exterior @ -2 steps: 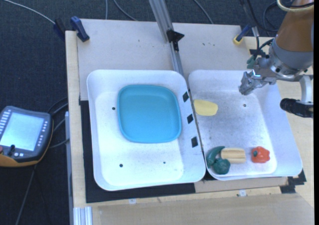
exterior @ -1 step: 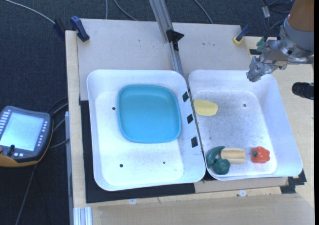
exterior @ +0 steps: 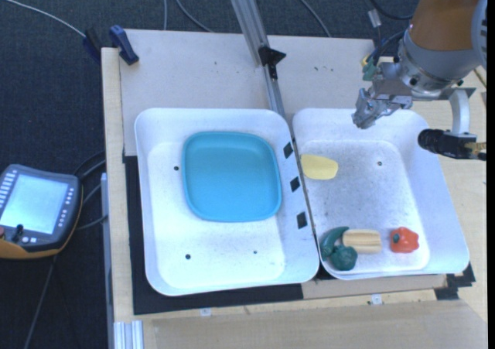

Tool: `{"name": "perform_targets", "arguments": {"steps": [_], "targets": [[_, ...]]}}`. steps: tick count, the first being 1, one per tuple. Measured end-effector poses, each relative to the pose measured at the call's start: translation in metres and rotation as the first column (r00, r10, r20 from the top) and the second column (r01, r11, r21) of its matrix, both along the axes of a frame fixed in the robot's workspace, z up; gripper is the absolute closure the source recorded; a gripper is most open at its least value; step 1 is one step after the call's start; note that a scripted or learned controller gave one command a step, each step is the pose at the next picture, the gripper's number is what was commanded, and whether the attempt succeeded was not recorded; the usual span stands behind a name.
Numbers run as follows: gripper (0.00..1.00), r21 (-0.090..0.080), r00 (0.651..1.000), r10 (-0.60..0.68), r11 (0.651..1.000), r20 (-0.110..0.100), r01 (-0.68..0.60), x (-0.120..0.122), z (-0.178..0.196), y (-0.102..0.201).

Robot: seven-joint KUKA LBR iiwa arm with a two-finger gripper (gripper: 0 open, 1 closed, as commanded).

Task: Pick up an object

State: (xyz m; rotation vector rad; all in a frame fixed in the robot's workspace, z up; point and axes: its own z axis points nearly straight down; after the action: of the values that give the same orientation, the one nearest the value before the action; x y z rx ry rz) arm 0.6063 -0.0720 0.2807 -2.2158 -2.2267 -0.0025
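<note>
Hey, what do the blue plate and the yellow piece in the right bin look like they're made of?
Blue plate: probably plastic, smooth semi-gloss, even turquoise colour with soft sheen. Yellow piece: likely moulded plastic or rubbery toy food, matte, uniform pale yellow; too small to be sure.

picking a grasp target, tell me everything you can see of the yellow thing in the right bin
The yellow thing is a small, smooth, pale yellow lump, rounded and slightly flattened, like a plastic toy food piece. It lies on the floor of the right bin near the left wall, at the divider between the bins. Nothing touches it; the other toys sit at the bin's near edge and the pincer hovers apart.
</note>
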Motion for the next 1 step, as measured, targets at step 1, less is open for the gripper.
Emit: {"name": "perform_targets", "arguments": {"steps": [1], "targets": [[1.00,0.000,1.000,-0.001,1.000,-0.002,0.001,0.0026,-0.0173,0.0479]]}}
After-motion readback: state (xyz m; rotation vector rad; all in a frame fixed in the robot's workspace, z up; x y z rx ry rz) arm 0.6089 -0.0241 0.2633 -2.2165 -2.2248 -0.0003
